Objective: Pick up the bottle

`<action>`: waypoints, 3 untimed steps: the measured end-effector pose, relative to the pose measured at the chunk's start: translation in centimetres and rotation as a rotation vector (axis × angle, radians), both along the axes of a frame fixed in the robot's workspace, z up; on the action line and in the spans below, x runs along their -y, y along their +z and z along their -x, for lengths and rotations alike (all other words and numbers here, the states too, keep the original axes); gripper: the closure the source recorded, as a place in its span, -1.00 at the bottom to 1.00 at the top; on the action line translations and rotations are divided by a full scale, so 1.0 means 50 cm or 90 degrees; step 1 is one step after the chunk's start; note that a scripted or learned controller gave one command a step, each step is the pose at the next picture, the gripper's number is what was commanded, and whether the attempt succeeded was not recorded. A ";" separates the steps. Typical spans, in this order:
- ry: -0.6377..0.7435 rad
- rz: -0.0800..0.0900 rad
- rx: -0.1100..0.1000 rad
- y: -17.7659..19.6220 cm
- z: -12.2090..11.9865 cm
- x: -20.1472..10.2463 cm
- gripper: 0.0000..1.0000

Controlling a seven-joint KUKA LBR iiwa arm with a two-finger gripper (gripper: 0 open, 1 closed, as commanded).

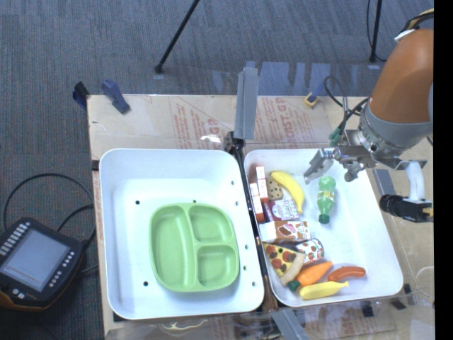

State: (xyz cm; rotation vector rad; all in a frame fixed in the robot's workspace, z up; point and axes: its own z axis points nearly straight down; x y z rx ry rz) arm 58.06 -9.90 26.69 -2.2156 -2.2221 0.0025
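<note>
Tool above the right bin, green bottle lying loose just under it

Tool [334, 163] is spread open w/ nothing in it, up by the back of the right bin [379, 243]. Bottle [325, 198] lies flat in the bin's middle, cap toward the front. Banana [290, 188] & a row of small snack packs [272, 207] sit close on its left, pizza slice [282, 259], carrot [313, 272] & hot dog [347, 272] nearer the front. Bottle's right side is bare bin floor. Left bin [127, 190] has a green divided plate [194, 246].
</note>
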 end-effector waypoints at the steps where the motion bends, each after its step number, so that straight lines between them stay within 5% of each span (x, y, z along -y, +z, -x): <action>1: 0.000 -0.001 -0.001 0.017 -0.001 0.000 1.00; 2: -0.021 0.001 0.001 0.137 -0.057 -0.166 1.00; 3: -0.019 0.001 0.000 0.154 -0.059 -0.167 1.00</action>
